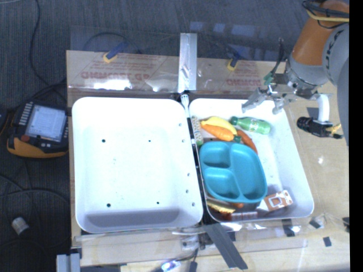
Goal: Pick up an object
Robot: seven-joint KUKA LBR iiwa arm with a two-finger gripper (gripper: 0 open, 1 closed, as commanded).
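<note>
Claw [264, 102] spread apart, holding nothing, hovering just above-right of green bottle [250, 124] in right bin [295, 157].

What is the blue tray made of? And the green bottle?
The blue tray looks like smooth moulded plastic: one even colour, rounded compartments, soft sheen. The green bottle also seems plastic, see-through and shiny with a white cap, though glass can't be ruled out.
</note>
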